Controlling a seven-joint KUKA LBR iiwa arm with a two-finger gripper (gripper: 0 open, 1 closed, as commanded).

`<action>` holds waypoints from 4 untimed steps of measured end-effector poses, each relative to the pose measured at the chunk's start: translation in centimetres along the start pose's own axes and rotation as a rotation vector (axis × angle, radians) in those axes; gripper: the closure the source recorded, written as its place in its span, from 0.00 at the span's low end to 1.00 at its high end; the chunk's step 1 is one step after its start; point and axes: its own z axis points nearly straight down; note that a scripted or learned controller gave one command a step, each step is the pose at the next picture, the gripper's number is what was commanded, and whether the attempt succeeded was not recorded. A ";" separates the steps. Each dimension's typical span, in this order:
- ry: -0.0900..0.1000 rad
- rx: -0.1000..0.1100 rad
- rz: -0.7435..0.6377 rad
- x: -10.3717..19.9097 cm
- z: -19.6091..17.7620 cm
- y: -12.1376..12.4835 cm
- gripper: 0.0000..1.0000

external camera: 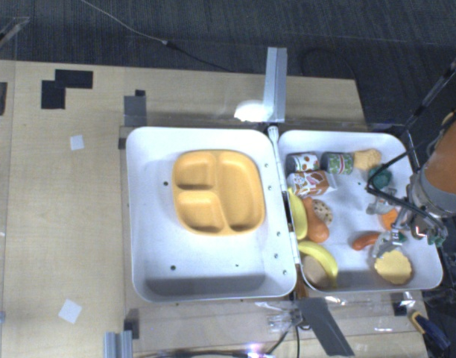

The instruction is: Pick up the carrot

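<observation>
Two shallow white bins sit side by side on the pale wooden bench (57, 237). The left bin (150, 274) holds a yellow three-compartment plastic tray (215, 191) near its centre. In the right bin (429, 274), a yellow banana (314, 250) lies along the left wall, small cans (321, 162) by the far edge, and an orange carrot (366, 239) near the right wall, beside the gripper (392, 233).

A yellow tray (215, 190) sits in a white bin (150, 222); the carrot (366, 239) is orange, the banana (318, 256) yellow.
</observation>
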 end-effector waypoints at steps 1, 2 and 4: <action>-0.016 0.002 0.054 2.5 2.0 -0.4 0.00; -0.016 0.003 0.193 3.1 2.0 3.0 0.00; -0.022 0.000 0.124 -4.4 0.7 3.2 1.00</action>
